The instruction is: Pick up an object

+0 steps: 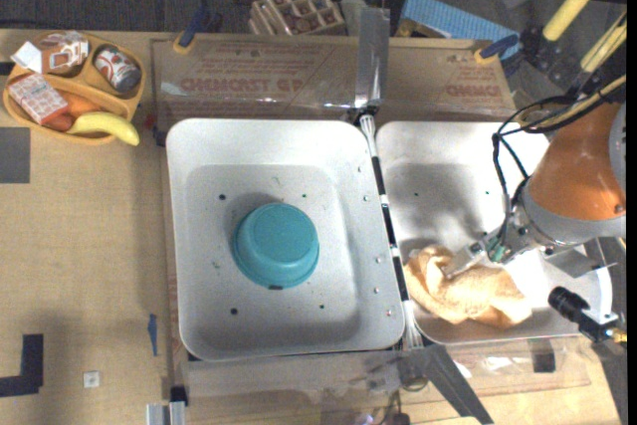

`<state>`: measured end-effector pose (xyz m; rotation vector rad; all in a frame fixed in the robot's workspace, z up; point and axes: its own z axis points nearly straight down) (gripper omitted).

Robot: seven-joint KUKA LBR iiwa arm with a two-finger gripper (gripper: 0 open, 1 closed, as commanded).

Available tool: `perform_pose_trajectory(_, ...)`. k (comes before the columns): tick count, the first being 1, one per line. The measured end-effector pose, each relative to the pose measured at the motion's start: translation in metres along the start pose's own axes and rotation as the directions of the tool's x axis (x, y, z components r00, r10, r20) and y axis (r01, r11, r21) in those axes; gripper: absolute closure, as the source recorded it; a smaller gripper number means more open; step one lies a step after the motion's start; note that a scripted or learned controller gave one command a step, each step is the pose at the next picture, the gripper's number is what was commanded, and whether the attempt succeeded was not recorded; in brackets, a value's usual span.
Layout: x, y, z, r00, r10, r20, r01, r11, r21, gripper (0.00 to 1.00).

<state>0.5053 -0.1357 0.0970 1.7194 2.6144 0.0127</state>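
A tan, crumpled bread-like object (466, 292) lies in the near part of the right bin (438, 164). My gripper (470, 261) reaches in from the right and sits low over the object's upper middle, touching or just above it. An upside-down teal bowl (277, 244) rests in the middle of the left bin (199, 174), well away from the gripper. The arm's orange band (582, 176) hangs over the right bin's right side and hides that part of it.
A divider rail (383, 214) separates the two bins. A yellow tray (70, 90) with a banana and other food items sits on the bench at far left. Cardboard panels (259, 75) stand behind the bins. Black cables (513, 144) loop above the right bin.
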Motion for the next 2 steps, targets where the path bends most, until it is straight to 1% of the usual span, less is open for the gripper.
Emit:
perform_pose_trajectory(1, -0.0026, -0.0006, -0.0069, 1.000, 0.007, 0.002, -0.007, 1.000, -0.001, 1.00)
perform_pose_trajectory(2, -0.0026, -0.0006, -0.0069, 1.000, 0.007, 0.002, -0.007, 1.000, -0.001, 0.00)
